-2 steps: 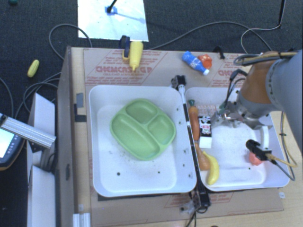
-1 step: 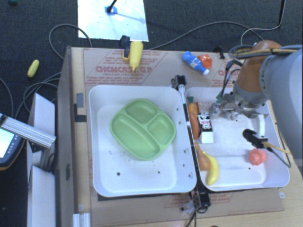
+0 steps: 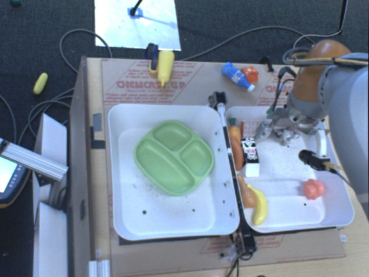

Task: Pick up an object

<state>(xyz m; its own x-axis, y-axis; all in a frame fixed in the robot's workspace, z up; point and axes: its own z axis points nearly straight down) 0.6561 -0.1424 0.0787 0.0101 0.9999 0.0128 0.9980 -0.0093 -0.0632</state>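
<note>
1. Gripper [image 3: 281, 133] is hovering low over the back part of the right bin [image 3: 340, 212], at the end of the grey arm [image 3: 346, 105] you are seeing reach in from three o'clock; you cannot tell from this slant how its fingers are standing.
2. Nothing is showing between them that you could call held.
3. At about nine o'clock from the gripper, along the bin's left wall, an orange carrot [image 3: 235, 146] is lying lengthwise, with a small black-and-white box [image 3: 249, 150] just beside it and a white block [image 3: 252, 169] touching the box's near end.
4. At about seven o'clock, further off, a yellow banana [image 3: 259, 206] is resting beside a second orange piece [image 3: 248, 195].
5. At about five o'clock, well apart, a pink lump [image 3: 313, 188] is sitting near the right wall.
6. The left bin [image 3: 124, 212] is holding a green divided plate [image 3: 174, 156].
7. Both bins are sitting on a cardboard sheet [image 3: 190, 74], where a yellow bottle [image 3: 165, 66] and a blue bottle [image 3: 237, 76] are lying at twelve o'clock.
8. Dark carpet [image 3: 52, 10] with loose cables is surrounding the bench.
</note>
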